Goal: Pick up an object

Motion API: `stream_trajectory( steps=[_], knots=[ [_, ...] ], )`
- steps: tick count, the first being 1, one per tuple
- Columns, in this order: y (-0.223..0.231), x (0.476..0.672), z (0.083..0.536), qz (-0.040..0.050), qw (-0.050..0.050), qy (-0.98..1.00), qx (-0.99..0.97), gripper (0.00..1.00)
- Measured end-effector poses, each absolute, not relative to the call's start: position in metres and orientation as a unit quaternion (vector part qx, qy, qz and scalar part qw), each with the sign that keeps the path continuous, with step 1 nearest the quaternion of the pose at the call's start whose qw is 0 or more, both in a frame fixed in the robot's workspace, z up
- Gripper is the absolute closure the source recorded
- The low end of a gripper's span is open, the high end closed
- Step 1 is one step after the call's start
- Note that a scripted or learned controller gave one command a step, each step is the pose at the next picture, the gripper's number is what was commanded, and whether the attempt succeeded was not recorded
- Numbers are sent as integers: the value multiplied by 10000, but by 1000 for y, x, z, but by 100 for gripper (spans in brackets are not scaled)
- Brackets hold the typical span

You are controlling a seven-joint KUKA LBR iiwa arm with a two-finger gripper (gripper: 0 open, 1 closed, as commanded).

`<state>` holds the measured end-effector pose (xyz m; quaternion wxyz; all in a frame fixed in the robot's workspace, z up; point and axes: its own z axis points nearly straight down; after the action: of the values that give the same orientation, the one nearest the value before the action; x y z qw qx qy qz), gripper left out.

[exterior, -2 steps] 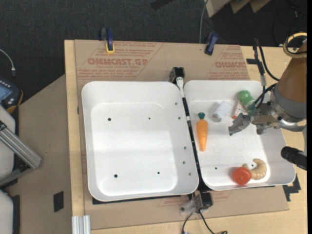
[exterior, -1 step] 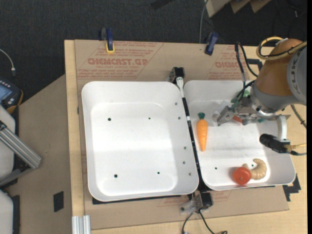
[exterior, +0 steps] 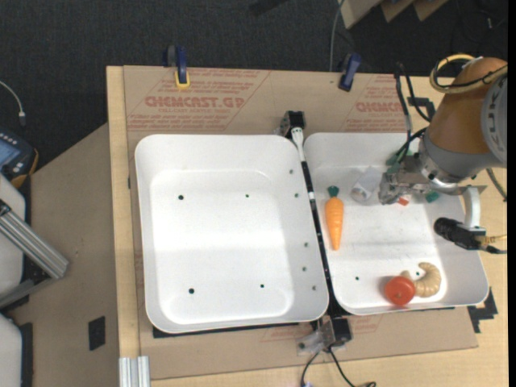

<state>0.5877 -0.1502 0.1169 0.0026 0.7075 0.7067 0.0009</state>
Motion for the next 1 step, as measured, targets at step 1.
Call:
stream_trajectory(
  steps=[1],
  knots=[
    [-151, 588, 127, 13, 40, 7063, 7079, 100]
  ],
)
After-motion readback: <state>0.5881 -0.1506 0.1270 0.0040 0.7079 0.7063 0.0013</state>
